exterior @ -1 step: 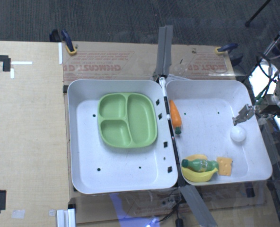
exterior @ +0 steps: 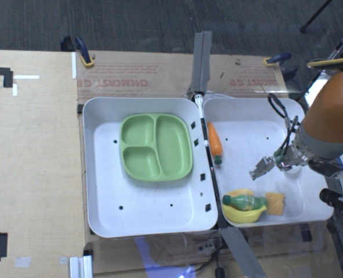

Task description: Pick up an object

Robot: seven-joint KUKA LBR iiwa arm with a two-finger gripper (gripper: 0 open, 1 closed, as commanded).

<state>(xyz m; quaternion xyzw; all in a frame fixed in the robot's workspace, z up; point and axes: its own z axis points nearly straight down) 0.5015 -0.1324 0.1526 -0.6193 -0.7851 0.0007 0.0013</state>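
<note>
Right bin (exterior: 258,120), near edge: yellow bowl (exterior: 244,213) with green toy (exterior: 245,201) resting on it, tan block (exterior: 275,203) just beside, toward near right corner. My gripper (exterior: 263,168) hovers over bin's bare middle, above that cluster, touching nothing. Nothing between my fingers; whether wide or narrow, cannot tell. Toy carrot (exterior: 215,143) lies along left wall, farther back. Left bin (exterior: 96,172): green divided plate (exterior: 157,147), far half. Task barely begun by my reckoning: no object picked, approach, grasp and lift all left.
</note>
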